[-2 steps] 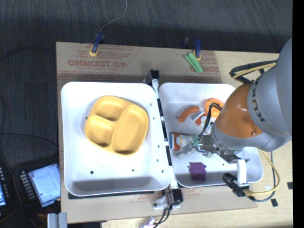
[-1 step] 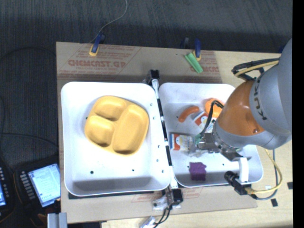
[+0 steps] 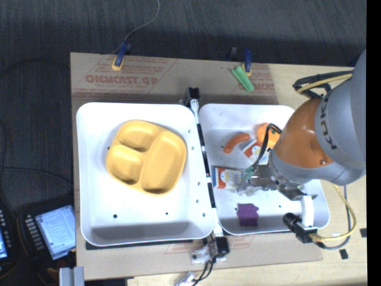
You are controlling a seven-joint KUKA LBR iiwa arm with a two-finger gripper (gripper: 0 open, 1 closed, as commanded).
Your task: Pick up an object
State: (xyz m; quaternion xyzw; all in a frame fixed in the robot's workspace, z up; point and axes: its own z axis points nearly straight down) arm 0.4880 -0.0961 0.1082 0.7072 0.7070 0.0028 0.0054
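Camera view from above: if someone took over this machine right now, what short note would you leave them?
Arm: reaching into the right bin; pincer low over the small packet, grip unclear.
Right bin things: purple block near the front, orange sausage-shaped toy toward the back.
Left bin: yellow moulded tray.
Done: nothing visibly lifted.
Left: grasp one thing and raise it.

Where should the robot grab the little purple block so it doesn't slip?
Probably from straight above, pinching the purple block across two opposite flat sides. It looks boxy and sits apart from the other things, near the front wall of the right bin, so coming down from the top avoids that wall.
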